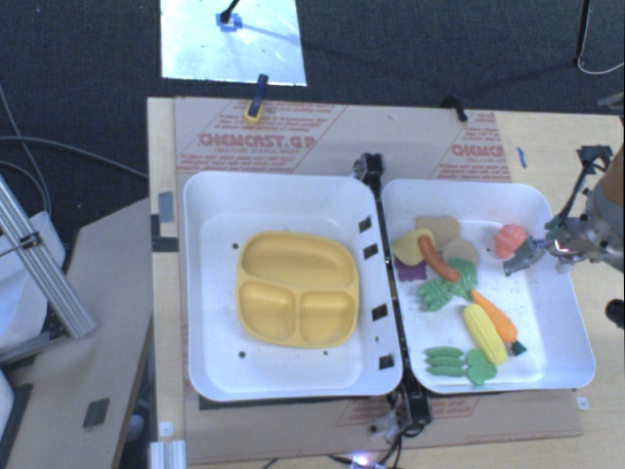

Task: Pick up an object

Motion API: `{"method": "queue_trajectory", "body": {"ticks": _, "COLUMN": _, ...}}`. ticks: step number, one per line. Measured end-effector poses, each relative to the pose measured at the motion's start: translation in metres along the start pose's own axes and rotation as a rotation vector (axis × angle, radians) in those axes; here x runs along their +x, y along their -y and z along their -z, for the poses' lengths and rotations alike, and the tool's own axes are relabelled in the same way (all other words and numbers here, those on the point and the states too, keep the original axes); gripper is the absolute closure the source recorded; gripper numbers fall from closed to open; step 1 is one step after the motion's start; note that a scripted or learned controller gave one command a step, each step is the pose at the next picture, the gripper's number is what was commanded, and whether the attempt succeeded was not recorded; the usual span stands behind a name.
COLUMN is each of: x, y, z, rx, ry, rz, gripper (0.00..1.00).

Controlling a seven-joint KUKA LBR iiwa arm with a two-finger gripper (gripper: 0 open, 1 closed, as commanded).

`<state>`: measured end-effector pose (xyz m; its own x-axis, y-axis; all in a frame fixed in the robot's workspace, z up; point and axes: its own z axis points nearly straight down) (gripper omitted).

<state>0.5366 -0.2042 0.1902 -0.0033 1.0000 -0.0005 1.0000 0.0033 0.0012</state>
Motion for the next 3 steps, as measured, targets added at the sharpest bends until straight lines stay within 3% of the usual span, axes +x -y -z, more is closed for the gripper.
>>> {"method": "queue_trajectory", "body": {"ticks": 1, "x": -0.002, "y": 0.047, "z": -0.077, "rx": 0.008, "ry": -0.003, "rz": -0.005, "gripper": 0.0}}
{"method": "queue_trajectory", "body": {"ticks": 2, "x": -0.002, "y": 0.017, "z": -0.107, "rx": -0.002, "ry": 0.001, "rz": 0.002, "gripper": 0.0}}
{"method": "queue_trajectory", "body": {"ticks": 3, "x": -0.002, "y": 0.051, "z": -0.083, "rx": 0.002, "ry": -0.001, "rz": -0.003, "gripper": 0.0}}
